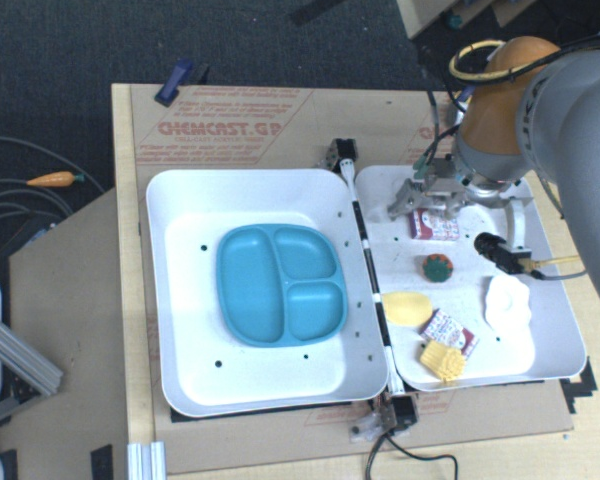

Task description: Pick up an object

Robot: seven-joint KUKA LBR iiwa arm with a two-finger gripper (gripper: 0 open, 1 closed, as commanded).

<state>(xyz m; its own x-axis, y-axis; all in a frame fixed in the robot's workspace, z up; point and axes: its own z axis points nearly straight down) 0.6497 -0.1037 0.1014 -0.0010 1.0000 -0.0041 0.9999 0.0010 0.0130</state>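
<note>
End effector (pixel 432 196) sits low in right bin (pixel 540 363), directly above red-and-white packet (pixel 435 227); grip state cannot be determined. Green ball (pixel 438 267), yellow pieces and white cloth (pixel 507 303) lie nearby.

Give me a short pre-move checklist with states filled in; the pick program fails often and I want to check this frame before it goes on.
1. Gripper over the right bin, which holds the objects: ok.
2. A target under the gripper: ok, the red and white packet lies just below it.
3. Whether anything is between the fingers: cannot tell.
4. Neighbours apart from that packet: ok, the small green and red ball lies apart from it.
5. Other picks apart from each other: not ok, the yellow block touches the second packet.
6. Blue divided plate lying flat in the left bin: ok.
</note>
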